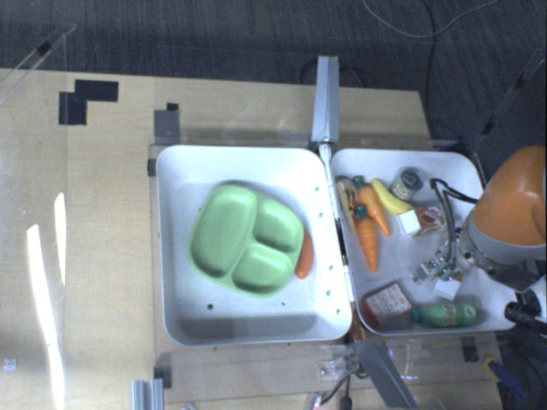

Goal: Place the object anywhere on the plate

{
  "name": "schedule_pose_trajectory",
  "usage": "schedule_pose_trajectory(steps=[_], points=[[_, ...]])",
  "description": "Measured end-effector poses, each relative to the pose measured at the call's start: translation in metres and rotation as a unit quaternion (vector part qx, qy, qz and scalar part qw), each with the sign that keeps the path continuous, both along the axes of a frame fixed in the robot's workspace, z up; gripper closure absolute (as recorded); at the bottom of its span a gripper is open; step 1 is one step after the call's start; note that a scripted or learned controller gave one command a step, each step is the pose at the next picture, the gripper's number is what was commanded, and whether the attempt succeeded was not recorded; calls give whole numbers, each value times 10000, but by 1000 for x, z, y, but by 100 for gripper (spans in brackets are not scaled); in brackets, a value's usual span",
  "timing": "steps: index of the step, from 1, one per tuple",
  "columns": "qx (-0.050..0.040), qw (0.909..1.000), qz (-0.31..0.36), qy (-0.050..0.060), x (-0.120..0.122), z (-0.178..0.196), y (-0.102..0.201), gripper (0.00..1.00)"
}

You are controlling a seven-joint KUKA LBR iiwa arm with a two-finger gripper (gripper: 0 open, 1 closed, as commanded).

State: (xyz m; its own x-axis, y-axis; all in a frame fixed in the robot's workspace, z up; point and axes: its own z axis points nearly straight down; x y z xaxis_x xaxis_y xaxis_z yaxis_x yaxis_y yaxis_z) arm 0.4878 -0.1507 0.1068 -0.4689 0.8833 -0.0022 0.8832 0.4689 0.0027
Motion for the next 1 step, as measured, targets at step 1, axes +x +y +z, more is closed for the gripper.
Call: schedule_pose_trajectory(steps=[1], points=[[-3, 9966, 823, -21, 1, 79, 73, 100]])
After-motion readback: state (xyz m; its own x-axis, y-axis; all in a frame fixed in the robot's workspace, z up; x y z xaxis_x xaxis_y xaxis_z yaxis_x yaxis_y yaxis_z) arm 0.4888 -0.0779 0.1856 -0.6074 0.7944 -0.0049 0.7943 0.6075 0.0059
